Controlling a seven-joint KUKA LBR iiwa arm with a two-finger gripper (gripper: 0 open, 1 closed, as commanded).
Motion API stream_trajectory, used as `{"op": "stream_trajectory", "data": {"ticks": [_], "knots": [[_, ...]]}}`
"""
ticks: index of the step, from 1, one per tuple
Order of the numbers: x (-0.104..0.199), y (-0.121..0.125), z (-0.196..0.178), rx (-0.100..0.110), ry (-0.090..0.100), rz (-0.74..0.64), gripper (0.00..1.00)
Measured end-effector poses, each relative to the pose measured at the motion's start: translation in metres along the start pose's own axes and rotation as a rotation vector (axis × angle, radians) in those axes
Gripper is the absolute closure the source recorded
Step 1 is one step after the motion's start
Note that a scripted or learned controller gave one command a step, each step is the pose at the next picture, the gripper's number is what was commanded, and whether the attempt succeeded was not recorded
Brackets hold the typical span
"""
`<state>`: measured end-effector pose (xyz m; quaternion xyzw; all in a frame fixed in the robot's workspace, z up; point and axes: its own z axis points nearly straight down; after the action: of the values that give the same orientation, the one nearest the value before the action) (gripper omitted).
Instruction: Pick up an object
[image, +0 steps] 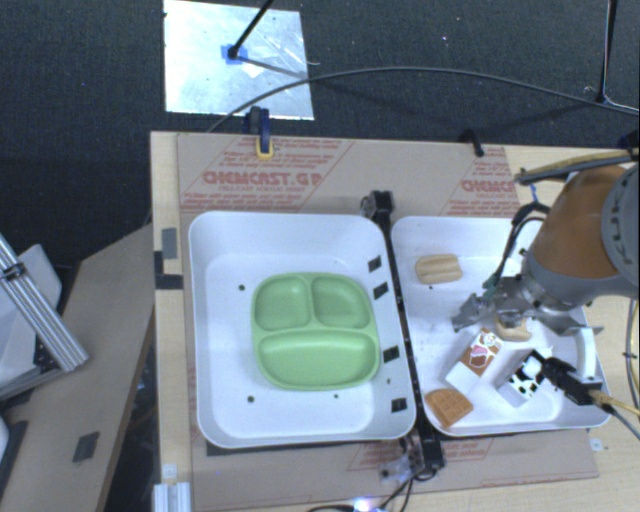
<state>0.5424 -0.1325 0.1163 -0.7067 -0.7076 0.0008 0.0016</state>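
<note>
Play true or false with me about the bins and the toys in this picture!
1. The green plate lies in the left bin. True.
2. The plate has three parts. True.
3. The tan bun sits on the plate. False: it lies in the right bin, near the far wall.
4. The waffle lies at the near edge of the right bin. True.
5. The arm reaches over the left bin. False: it is over the right bin, with its hand low among the toys.
</note>
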Motion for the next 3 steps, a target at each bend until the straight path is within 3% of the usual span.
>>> {"op": "stream_trajectory", "data": {"ticks": [1, 3], "knots": [[-0.001, 0.002, -0.014, -0.006, -0.002, 0.001, 1.0], [0.0, 0.009, -0.112, -0.011, -0.003, -0.003, 1.0]]}}
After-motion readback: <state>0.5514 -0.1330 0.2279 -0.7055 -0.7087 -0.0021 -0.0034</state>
